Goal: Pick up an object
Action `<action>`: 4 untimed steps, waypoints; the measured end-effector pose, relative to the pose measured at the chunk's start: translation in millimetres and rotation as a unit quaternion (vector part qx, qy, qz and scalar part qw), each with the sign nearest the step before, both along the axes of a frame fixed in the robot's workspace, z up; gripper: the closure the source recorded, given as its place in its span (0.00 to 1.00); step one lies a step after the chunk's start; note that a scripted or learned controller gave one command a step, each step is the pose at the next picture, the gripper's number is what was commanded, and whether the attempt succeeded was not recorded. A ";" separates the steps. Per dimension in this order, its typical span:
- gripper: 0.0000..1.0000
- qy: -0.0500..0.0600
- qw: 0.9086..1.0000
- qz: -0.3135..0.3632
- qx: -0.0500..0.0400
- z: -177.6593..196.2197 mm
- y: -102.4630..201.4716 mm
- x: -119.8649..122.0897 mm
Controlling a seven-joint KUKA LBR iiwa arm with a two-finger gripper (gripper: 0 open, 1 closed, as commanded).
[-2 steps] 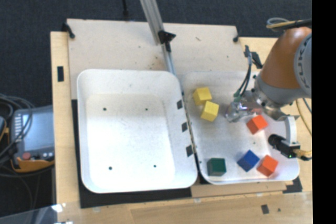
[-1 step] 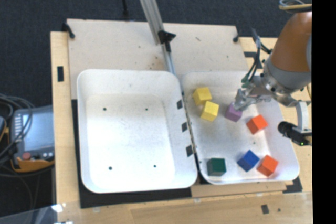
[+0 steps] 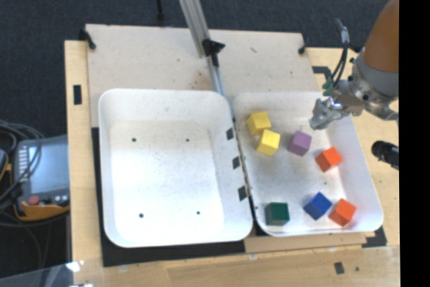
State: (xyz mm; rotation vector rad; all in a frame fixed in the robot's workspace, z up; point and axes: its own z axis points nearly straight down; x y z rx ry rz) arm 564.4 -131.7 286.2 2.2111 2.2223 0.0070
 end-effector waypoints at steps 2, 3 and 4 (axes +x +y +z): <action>1.00 0.003 1.000 0.000 0.000 -13.4 99.4 36.1; 1.00 0.004 1.000 0.001 0.001 -27.8 156.2 44.8; 1.00 0.003 1.000 0.000 0.000 -48.2 208.3 68.0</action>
